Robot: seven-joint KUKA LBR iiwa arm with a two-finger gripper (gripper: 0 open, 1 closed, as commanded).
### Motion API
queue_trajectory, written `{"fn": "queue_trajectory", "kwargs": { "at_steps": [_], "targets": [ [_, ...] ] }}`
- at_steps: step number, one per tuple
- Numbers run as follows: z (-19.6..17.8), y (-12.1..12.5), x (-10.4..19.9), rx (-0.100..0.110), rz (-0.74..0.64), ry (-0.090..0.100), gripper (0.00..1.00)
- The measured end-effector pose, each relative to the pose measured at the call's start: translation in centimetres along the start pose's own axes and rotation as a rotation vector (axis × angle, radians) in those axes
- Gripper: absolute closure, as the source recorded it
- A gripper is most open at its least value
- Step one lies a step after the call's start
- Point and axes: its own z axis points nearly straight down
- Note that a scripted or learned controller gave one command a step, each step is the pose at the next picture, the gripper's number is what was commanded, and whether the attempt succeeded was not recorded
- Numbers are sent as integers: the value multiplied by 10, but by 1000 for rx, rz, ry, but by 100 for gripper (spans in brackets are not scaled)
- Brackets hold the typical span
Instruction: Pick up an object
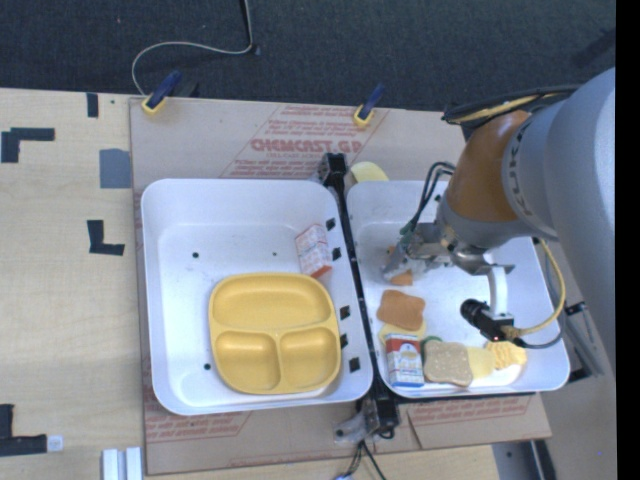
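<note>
My gripper [402, 265] is low in the right bin [372, 206], near its middle left, with the grey arm and orange band rising behind it to the right. Just below the gripper lies a brown toast-like piece [402, 311]. Along the front of this bin sit a small red and white carton [404, 359], a slice of bread [447, 364] and a yellow item [503, 357]. In the left bin [170, 218] a yellow divided plate [274, 332] lies flat, with a small red and white packet [314, 250] beside the dividing wall.
A pale yellow object [368, 173] rests outside the bins at the back, by the divider's top. Two clamps [160, 94] [368, 104] hold the cardboard base. A black cable [240, 18] runs across the dark floor behind.
</note>
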Motion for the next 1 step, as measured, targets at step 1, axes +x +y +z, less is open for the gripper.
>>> {"fn": "queue_trajectory", "kwargs": {
  "at_steps": [1],
  "targets": [
    [-106, -28, 57, -3, -7, 5, 100]
  ]
}}
